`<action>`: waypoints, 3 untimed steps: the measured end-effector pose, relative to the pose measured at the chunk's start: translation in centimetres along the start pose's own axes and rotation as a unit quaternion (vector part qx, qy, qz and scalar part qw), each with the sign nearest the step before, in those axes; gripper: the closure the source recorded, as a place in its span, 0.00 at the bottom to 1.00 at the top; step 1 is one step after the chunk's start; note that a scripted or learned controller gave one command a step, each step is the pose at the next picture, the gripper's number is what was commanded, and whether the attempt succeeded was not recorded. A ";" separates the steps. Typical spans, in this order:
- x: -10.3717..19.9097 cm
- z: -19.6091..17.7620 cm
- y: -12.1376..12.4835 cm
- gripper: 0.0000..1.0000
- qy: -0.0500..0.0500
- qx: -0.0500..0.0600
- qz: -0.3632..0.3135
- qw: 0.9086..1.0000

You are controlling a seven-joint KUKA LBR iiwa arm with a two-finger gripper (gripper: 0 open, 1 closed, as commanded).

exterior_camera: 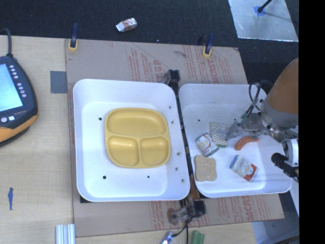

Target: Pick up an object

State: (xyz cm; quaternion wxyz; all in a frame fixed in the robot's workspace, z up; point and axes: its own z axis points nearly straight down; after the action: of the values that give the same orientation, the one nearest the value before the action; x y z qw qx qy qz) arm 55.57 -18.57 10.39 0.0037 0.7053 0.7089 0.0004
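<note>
I see the arm reaching in from the right over the right bin, its orange band at the frame's edge. The gripper sits low in that bin, toward its right side. I cannot tell from this angle whether it is released or clenched, and I see nothing clearly held in it.

The nearest thing to it is a small orange sausage-shaped piece, lying on the bin floor just beside the gripper, on its near side. Whether they touch I cannot make out. To the gripper's left lies a patterned packet, close by. Further left and nearer is a small can-like packet, and nearer still a tan toast-like slab by the bin's left wall. A blue and white packet lies near the gripper's near side, past the orange piece.

The left bin holds a yellow divided tray, well apart from the gripper.
</note>
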 end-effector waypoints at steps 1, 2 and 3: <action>0.4 0.5 -3.0 0.00 -0.003 -0.007 -0.001 1.000; -2.6 1.2 8.5 0.00 0.003 0.003 0.001 1.000; 1.5 1.2 -0.3 0.00 0.002 0.005 0.000 1.000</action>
State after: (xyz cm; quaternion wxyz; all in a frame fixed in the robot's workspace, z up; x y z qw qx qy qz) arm 55.28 -17.09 9.14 -0.0018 0.7056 0.7086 -0.0016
